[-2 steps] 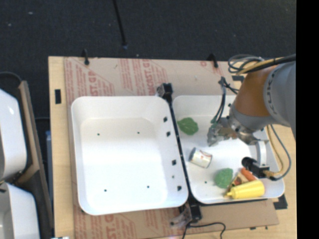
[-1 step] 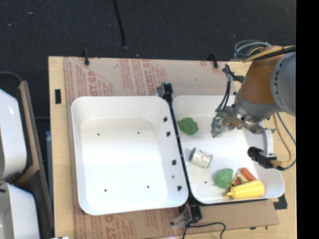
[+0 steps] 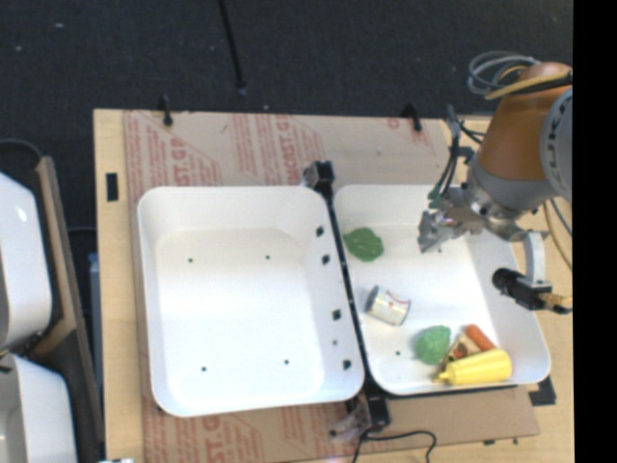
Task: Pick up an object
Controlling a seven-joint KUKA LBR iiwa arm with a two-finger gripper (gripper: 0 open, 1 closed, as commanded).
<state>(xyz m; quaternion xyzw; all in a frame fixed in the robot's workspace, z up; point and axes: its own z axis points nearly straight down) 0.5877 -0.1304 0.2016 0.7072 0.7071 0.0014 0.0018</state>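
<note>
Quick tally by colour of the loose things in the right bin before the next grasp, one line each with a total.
Green: 2, one lump near the divider and one lump toward the front
Yellow: 1, a bottle-like piece at the front edge
Orange: 1, a small piece behind the yellow one
White or silver: 1, a small cylinder lying on its side
Total: 5

We look down from one fixed camera set above the bench (image 3: 231, 148), tilted so the far edge sits toward the top and the near edge toward the bottom. It stands far enough back to take in both white bins whole, the left bin (image 3: 159, 258) and the right bin (image 3: 525, 340), with dark floor beyond the bench. The arm (image 3: 521, 143) enters from the right.
</note>
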